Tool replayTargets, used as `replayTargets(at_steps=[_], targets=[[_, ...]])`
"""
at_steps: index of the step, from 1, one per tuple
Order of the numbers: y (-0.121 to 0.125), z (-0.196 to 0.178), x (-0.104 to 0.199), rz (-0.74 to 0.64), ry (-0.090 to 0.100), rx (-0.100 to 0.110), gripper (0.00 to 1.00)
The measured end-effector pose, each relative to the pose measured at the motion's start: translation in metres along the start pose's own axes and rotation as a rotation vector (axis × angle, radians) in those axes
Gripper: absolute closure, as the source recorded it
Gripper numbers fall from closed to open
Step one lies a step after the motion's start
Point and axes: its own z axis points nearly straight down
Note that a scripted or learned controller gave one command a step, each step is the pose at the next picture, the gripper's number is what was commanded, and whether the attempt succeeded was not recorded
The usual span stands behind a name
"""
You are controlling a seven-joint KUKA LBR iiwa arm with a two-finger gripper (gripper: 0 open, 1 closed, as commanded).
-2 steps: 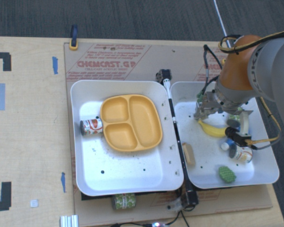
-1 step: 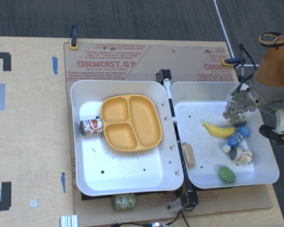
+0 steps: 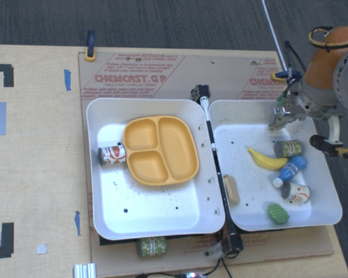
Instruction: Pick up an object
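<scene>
Bench (image 3: 35, 172) with two bins (image 3: 104, 213)

My surface (image 3: 35, 172) is pale wood, spreading wide to the left, with black angular marks near its left edge, a light blue square, and short strips of blue tape (image 3: 67, 80). On it lies a brown board (image 3: 162, 74) printed with red lettering, held at its far left corner by a blue and yellow clamp (image 3: 90, 45). A second clamp (image 3: 281, 74) grips the board's far right edge. Beyond the surface, the floor (image 3: 162, 10) is dark grey carpet with a fine weave. A thin white rod (image 3: 272, 22) slants across the carpet at upper right. The light is even and soft, throwing hardly any shadow.
</scene>
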Motion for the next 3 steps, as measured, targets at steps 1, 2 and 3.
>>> replayTargets(at_steps=[1, 2, 3], targets=[[0.001, -0.103, 0.059, 0.0, 0.0, -0.001, 1.0], [0.0, -0.099, 0.155, 0.001, 0.002, 0.005, 1.0], [0.0, -0.118, 0.219, 0.001, 0.002, 0.001, 1.0]])
